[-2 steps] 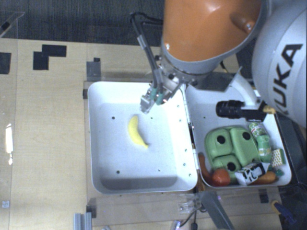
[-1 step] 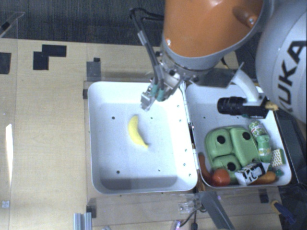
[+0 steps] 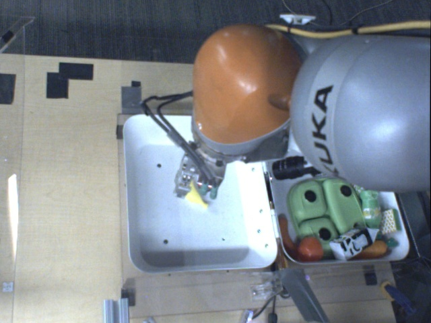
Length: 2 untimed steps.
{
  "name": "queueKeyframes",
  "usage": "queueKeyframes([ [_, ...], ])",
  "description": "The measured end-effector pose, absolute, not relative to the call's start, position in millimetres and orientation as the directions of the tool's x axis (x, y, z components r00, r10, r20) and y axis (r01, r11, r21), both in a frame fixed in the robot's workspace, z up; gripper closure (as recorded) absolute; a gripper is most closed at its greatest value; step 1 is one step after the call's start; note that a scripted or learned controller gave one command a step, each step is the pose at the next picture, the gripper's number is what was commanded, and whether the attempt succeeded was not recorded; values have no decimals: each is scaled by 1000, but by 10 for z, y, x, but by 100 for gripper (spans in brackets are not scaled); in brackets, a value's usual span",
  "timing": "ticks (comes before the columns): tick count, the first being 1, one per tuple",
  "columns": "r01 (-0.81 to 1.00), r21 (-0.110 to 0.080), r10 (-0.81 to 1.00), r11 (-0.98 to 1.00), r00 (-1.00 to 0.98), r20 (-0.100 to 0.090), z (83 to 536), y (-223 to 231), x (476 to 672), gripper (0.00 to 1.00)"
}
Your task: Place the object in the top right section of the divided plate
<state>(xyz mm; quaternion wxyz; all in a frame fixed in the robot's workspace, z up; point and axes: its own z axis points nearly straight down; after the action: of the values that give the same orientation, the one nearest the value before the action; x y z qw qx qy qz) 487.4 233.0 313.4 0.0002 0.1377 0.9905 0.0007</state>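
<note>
Arm (image 3: 323,93) overhead; gripper (image 3: 196,186) low in left bin (image 3: 145,247).
We see yellow object (image 3: 197,198) at its tips; jaw state unclear. Next: lift, carry to green divided plate (image 3: 326,207).

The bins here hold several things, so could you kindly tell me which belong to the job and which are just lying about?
Job:
- yellow object at the tool, left bin
- green divided plate, right bin

Lying about:
- red round item
- black-and-white item
- orange item

Two white bins sit side by side: the left bin (image 3: 145,234) under the claw (image 3: 196,186), the right bin (image 3: 403,247) off to its right. One yellow piece (image 3: 196,198) lies at the claw's tips. One green divided plate (image 3: 323,207) and one red tomato-like item (image 3: 310,248) lie right of the claw.
</note>
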Motion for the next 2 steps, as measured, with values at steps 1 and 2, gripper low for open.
queueKeyframes([
  [1, 77, 2, 77, 997, -997, -2, 4349, 2347, 4875, 100],
  [2, -429, 2, -428, 904, -904, -4, 3127, 2352, 4919, 100],
])
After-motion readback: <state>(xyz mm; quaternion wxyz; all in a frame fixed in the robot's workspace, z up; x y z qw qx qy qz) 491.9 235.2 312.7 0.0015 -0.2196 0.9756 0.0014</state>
